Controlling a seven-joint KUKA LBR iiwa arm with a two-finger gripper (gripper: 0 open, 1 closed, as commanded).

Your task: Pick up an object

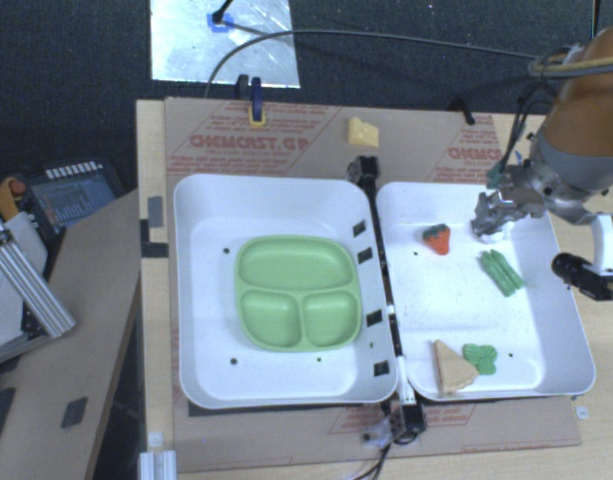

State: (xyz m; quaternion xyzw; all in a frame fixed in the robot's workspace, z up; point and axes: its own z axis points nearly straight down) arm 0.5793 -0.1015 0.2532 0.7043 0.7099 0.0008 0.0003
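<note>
- Looking down at a slant, the camera showed two shallow white bins side by side on a bench, the left bin point(201, 298) and the right bin point(556, 358) meeting at a dark hinge line.
- A green divided plate point(296, 290) lay flat in the middle of the left bin, with nothing visible in its three compartments.
- The loose items sat in the right bin, well spread, which would leave room to reach each one: a small red-orange strawberry point(438, 238) near the far left, a green bean pod point(502, 272) to its right, and a tan wedge point(452, 366) touching a green leafy piece point(481, 357) near the front edge.
- The gripper point(491, 218) hung over the far part of the right bin, between strawberry and pod, near both; the arm reached in from the right.
- Whether it was open or closed could not be told, and nothing showed in its grasp.
- A yellow block point(363, 132) lay outside the bins, on the board behind them.
</note>
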